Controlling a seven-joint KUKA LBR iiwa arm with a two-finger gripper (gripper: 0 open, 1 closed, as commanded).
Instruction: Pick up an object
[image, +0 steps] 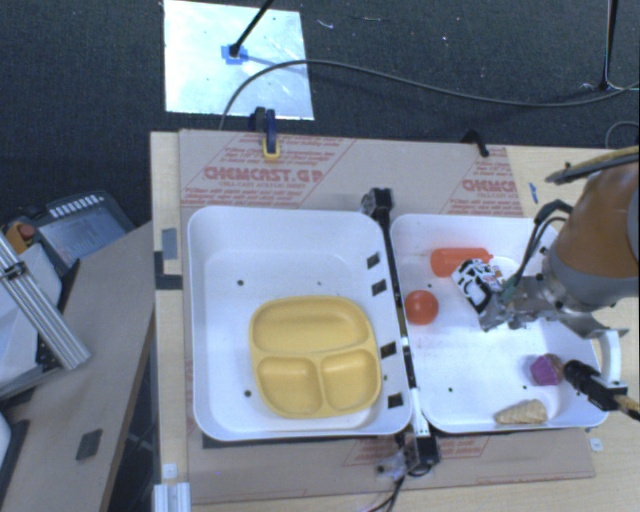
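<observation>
- Over the floor of the right bin (450, 395), a little right of its middle, the gripper (497, 318) hangs low at the end of the grey arm (590, 270), whose orange band shows at the view's right edge.
- Whether the jaws are spread or pressed together cannot be told from this slant, as the wrist's own metalwork crowds them.
- Just up and to the left of the jaws lies a black-and-white patterned object (476, 278). It is the nearest thing to them, and I cannot tell whether it touches them or sits just beside.
- Beyond that object, farther up and left from the jaws, an orange oblong piece (455, 261) lies flat on the bin floor, with its right end against the patterned object.
- Left of the jaws, at about their level, a red-orange ball (421, 307) rests apart from them, near the wall that meets the other bin.
- Down and to the right of the jaws sits a small purple lump (545, 370), clear of them.
- Below the jaws, near the bin's front wall, lies a tan wedge (522, 411), close to the purple lump but apart from it.
- Well to the left of the jaws, past both inner walls, the left bin (215, 300) holds a yellow divided plate (315, 355) with three compartments.
- Both bins stand on a brown printed sheet (330, 170) on the bench.
</observation>
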